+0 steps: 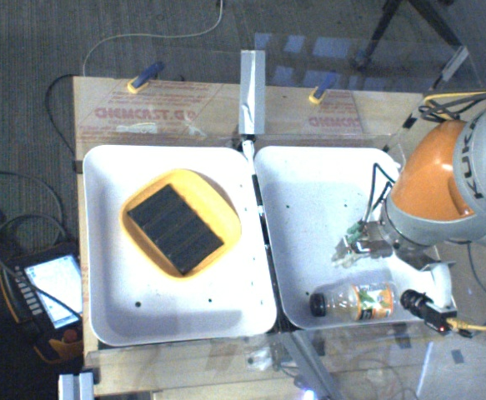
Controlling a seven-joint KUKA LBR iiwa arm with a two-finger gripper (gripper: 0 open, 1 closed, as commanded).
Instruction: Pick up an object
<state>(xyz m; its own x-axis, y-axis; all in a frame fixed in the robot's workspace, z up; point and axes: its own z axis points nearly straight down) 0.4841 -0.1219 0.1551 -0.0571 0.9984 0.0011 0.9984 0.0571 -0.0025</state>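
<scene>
your pincer [353, 244] hung low in the right bin [309, 190], can't tell if open or shut. bottle [355, 301] lay flat by the near wall, not grabbed; pick wasn't done.

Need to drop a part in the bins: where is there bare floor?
Free: the right bin floor left of the hand and above the bottle; the left bin's front strip below the yellow dish. Crowded: the right bin's front right corner.
</scene>
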